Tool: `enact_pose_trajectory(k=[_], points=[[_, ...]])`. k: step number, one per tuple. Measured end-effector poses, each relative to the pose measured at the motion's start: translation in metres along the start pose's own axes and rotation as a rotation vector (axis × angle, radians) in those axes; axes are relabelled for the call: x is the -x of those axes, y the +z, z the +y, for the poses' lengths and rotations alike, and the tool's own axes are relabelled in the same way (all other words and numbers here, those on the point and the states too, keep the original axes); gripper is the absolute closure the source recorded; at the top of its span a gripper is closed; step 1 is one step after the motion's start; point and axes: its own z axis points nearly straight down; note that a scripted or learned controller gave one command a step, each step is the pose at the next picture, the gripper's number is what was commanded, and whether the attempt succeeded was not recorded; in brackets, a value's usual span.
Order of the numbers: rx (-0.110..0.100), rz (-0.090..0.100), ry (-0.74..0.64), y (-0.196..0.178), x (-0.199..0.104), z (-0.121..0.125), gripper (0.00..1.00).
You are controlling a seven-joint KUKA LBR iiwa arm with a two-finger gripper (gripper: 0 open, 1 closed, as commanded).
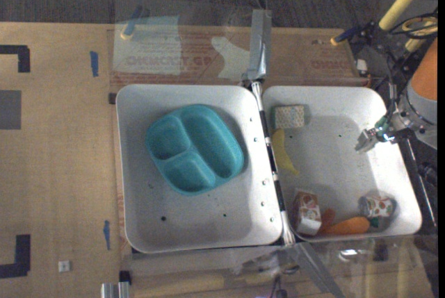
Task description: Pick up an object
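The arm reaches in from the right, and its jaws [370, 139] hang over the right side of the right bin [334, 98], near its right wall; I cannot tell how they stand, and nothing shows between them. The things to pick lie apart from them in that bin: a pale green sponge [290, 116] at the top left, a banana [281, 151] just below it along the left wall, a small printed carton [306, 212] at the bottom left, a carrot [345, 226] beside it, and a patterned cup [377, 207] at the bottom right. The left bin [139, 220] holds a teal divided plate [195, 148] lying flat on its floor
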Motion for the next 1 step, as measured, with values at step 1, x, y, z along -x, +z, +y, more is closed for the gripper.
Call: enact_pose_trajectory(k=[1], points=[[-0.003,0.003,0.024,0.0083,-0.1257,0.0502,1.00]])
